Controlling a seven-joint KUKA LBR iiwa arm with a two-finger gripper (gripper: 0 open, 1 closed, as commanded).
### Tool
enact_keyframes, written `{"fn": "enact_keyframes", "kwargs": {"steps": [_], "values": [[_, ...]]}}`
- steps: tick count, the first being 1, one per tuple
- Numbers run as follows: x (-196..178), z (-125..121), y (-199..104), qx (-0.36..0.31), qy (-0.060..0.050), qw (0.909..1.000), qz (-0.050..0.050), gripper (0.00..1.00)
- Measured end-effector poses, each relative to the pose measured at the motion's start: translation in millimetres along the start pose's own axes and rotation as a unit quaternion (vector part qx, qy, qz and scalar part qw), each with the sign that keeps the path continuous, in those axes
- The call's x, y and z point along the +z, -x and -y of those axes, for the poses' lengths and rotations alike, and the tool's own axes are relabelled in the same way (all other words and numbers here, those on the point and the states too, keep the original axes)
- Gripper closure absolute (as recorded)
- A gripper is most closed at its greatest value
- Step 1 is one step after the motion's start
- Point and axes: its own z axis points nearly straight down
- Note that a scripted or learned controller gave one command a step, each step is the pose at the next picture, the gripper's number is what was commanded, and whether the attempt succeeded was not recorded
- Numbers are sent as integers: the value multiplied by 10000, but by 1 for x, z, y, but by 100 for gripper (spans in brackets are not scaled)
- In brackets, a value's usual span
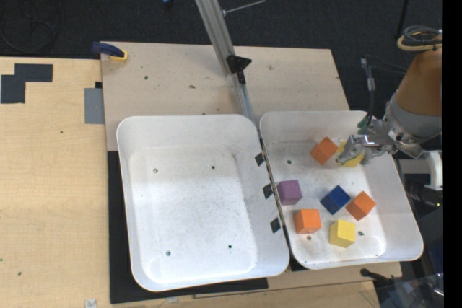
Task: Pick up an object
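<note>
Blocks sit in the right bin (404,245): a purple block (289,191), an orange block (307,220) low down, another orange block (324,151) higher up, then blue (335,199) and yellow (343,233) ones. The jaws (352,153) are down by a small yellow block (353,160), touching it. I cannot tell if they grip it. A good grab needs the block right in the middle, then a slow lift.

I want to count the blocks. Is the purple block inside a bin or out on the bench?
Inside. The purple block lies on the floor of the right bin, near its left wall.
</note>
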Motion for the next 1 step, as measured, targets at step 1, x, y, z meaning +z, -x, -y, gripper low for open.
{"fn": "enact_keyframes", "kwargs": {"steps": [1], "values": [[-60,3,9,9,10,10000,6,100]]}}
